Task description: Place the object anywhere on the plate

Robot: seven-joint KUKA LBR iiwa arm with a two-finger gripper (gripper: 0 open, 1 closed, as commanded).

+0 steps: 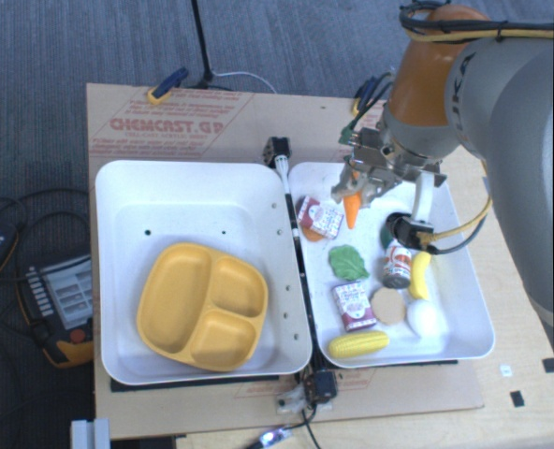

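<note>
A yellow plate (202, 305) with three compartments lies in the left bin (127, 204). My gripper (355, 195) hangs over the upper part of the right bin (469, 307). A small orange carrot (352, 213) sits between its fingers, pointing down, and the gripper is shut on it. The carrot is just right of the divider between the bins, well apart from the plate.
Beneath and around the gripper, the right bin holds a red-and-white packet (319, 218), a green leafy piece (348, 262), a small can (399, 267), a yellow banana (419, 277), a red carton (354, 307), a white egg (425, 318) and a yellow corn cob (357, 345).
</note>
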